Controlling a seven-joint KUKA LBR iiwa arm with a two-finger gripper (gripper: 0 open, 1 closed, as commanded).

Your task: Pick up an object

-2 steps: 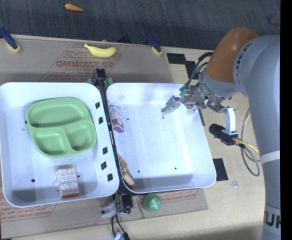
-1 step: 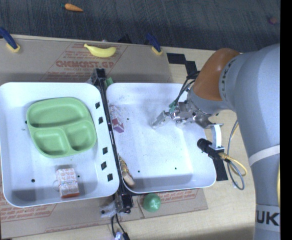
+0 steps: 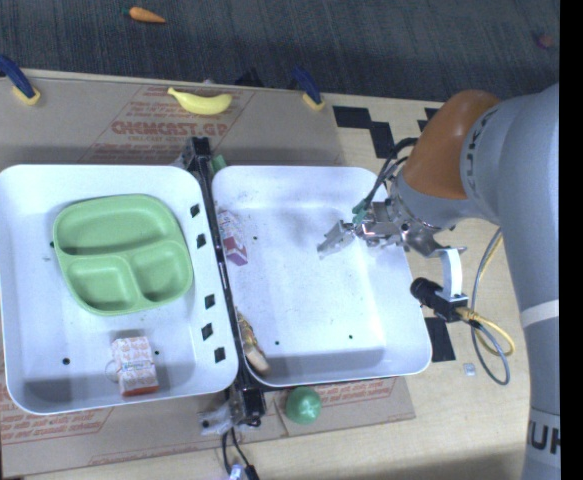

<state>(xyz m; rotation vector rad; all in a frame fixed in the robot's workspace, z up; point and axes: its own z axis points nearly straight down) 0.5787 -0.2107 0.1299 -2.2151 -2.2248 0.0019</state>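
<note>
tool (image 3: 333,240): finger state cannot be told, over right bin (image 3: 301,358) | risk: small carton (image 3: 232,238) at left wall, well apart; closure may grasp nothing

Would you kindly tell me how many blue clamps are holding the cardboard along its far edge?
2. One blue clamp sits at the far left corner of the cardboard; the other blue clamp is further right along the same edge, beyond the banana. Others may be hidden under the arm.

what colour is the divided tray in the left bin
Light green. The tray shows clearly in the camera view, in the left bin.
</note>
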